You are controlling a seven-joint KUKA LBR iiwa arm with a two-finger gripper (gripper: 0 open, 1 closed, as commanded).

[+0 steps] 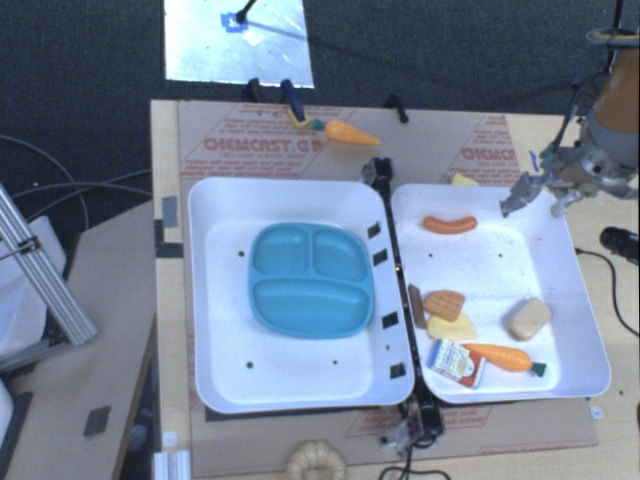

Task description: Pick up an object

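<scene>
Gripper (540,194) at three o'clock, fingers spread, holding nothing, over right bin (590,353), cardboard-covered bench (260,143), dark carpet (80,58) around, foil sheet (237,28) at twelve o'clock.

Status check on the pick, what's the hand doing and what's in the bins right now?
Hand open, over right white bin's far edge, holding nothing. Nearest item: orange toy sausage, lying loose. Other toy foods toward near side; blue divided plate in left bin. Nothing blocking.

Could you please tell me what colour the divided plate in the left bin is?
The divided plate is light blue, shown clearly in the camera view.
</scene>
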